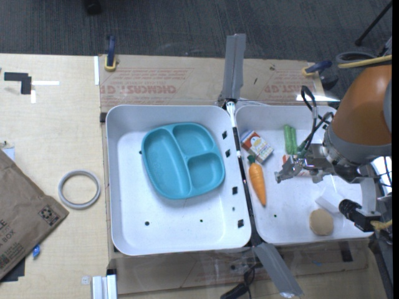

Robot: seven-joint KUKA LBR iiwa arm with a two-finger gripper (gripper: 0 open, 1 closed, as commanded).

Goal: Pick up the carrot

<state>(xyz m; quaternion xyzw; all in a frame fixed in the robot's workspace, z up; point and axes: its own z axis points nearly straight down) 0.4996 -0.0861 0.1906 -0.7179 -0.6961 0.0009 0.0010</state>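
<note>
The gripper [285, 172] hovers just right of the carrot [257, 182], which lies by the right bin's [280, 229] left wall; finger spacing cannot be told. Approach underway: next, centre over the carrot and descend.

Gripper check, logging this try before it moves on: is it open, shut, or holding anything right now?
Gripper: cannot be told from this view. It sits over the right bin, right of the carrot, which lies on the bin floor apart from it.

Orange carrot [257, 182]; blue tray [182, 160]; white bins [124, 179]; green veg [290, 139]; tan ball [322, 222].
</note>
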